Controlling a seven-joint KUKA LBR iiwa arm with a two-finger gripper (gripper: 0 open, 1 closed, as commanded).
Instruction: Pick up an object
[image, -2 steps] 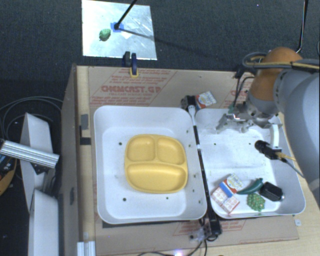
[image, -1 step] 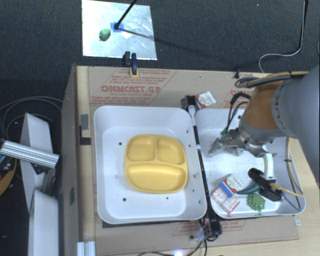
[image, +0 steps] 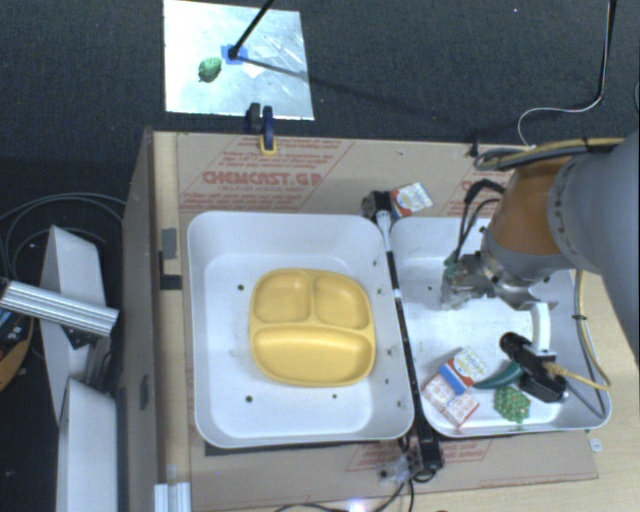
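Nearest the lens, at the near end of the right bin (image: 425, 245), lies a cluster of small items: a red, white and blue carton (image: 452, 388), a teal curved piece (image: 493, 378) just beside it, and a round green dotted piece (image: 512, 402) close to the bin's rim. These are the objects available for picking. The pincer (image: 462, 288) hangs over the bare middle of the same bin, close to the divider between the bins and apart from the cluster. It touches none of the items and nothing is seen in its grasp; whether it is spread or pressed together cannot be told from this angle. The left bin (image: 215, 300) holds a yellow divided plate (image: 311, 327), lying flat near its centre.
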